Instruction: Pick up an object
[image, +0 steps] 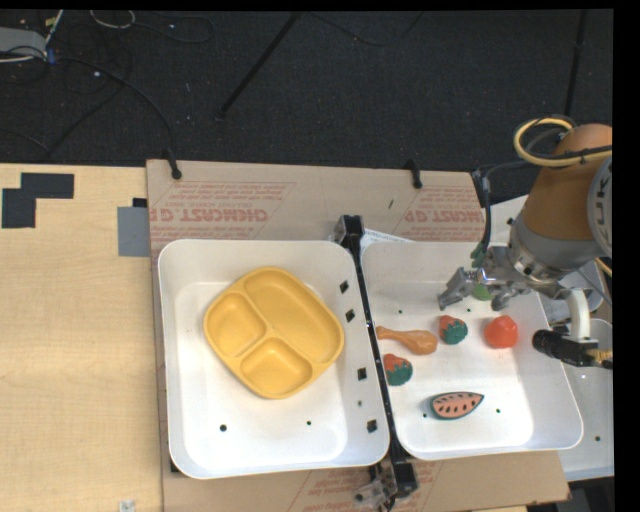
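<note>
My gripper (482, 291) hangs low over the back of the right bin (560, 420), with its fingers spread apart. A small green item (483, 292) shows between them; whether they touch it I cannot tell. In front of the gripper lie a red tomato (501, 331), a small red-and-green fruit (453, 330) and a tan drumstick (410, 340). Nearer the front are a second red-and-green fruit (398, 370) and a watermelon slice (457, 404).
A yellow divided plate (273, 330) fills much of the left bin (190, 420). A black divider (368, 340) runs between the two bins. The arm's orange band (560, 190) stands over the right bin's back right corner, and a black fitting (570, 347) lies at its right rim.
</note>
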